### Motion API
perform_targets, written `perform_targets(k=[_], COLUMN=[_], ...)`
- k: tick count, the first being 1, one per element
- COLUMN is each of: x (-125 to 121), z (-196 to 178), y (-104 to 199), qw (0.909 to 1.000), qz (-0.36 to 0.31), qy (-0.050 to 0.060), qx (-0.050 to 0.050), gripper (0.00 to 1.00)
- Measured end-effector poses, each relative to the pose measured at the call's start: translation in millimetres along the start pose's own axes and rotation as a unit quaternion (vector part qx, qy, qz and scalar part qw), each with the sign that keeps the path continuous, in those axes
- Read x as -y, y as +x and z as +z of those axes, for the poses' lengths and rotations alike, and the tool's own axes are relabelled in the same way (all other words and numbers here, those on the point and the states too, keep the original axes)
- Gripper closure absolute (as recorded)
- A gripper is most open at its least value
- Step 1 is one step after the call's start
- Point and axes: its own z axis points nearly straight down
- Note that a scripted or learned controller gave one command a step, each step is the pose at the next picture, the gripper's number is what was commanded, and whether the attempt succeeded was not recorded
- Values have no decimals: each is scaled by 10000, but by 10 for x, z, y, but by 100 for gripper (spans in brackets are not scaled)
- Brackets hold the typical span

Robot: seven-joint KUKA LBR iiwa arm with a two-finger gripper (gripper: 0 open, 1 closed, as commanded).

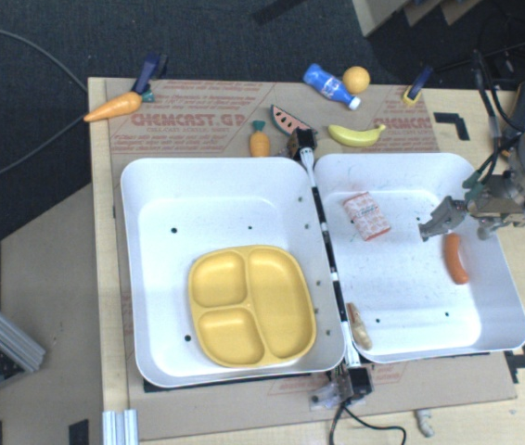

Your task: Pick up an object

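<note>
Here is the arm, reaching in from the right edge of the frame, and its gripper (450,219) hangs over the right-hand bin (402,336), in that bin's upper right part. The fingers (437,221) point toward the left of the frame and look spread apart, with nothing between them, so no grasp is made.

Right beneath and just to the right of those fingers lies an orange sausage (456,259), lengthwise along the bin's right side. That looks like the likeliest target, since the gripper sits closest to it, though whether it touches the piece I cannot tell. A little to the left, in the upper middle of the same bin, rests a small pink-and-white packet (366,216), well clear of the walls, an easy alternative. A brownish piece (358,327) hugs the bin's lower left wall, an awkward spot for any approach.

The left-hand bin (151,211) carries a yellow divided plate (251,304) in its lower middle, too broad and flat for a simple pinch, I would judge.

Along the top of the desk (198,109), outside both bins, sit a carrot (114,108), a watermelon slice (287,119), a banana (355,134), a blue bottle (330,85) and an orange ball (357,79), likely out of play.
</note>
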Motion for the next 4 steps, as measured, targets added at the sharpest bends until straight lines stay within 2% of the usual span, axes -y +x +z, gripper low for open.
perform_targets(k=[1,2,3,4], x=[-514,-983,-1041,-1048], z=[400,867,1864,1761], y=[139,405,204,207], qw=[10000,10000,10000,10000], qz=[-5,-6,3,5], qy=[-5,-4,6,-7], qx=[2,1,0,3], gripper=[0,0,0,100])
